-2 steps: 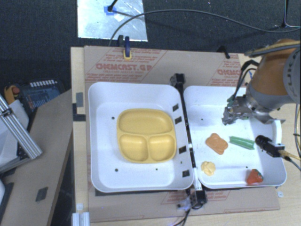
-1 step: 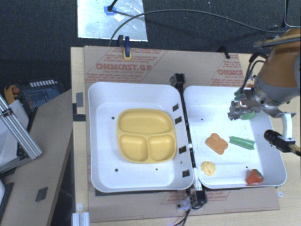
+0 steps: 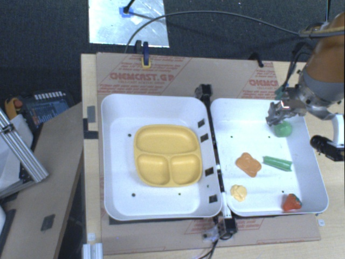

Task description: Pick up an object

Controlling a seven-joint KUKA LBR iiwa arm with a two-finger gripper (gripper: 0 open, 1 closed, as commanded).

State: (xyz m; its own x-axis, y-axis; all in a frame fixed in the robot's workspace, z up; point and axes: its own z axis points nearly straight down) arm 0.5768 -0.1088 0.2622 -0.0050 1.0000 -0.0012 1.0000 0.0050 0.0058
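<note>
Green round toy (image 3: 282, 129) lies right under the gripper (image 3: 280, 114), touching its tips in the right bin (image 3: 253, 117)'s far corner, too rounded to show any long axis or heading.

My orange-banded grey arm (image 3: 323, 63) reaches over white bins (image 3: 161, 104). Left: a yellow tray (image 3: 166, 154). Right: a green ball (image 3: 282, 129), green pod (image 3: 277, 163), orange piece (image 3: 248, 164), pale yellow piece (image 3: 238, 192), red-orange piece (image 3: 291, 202).
</note>
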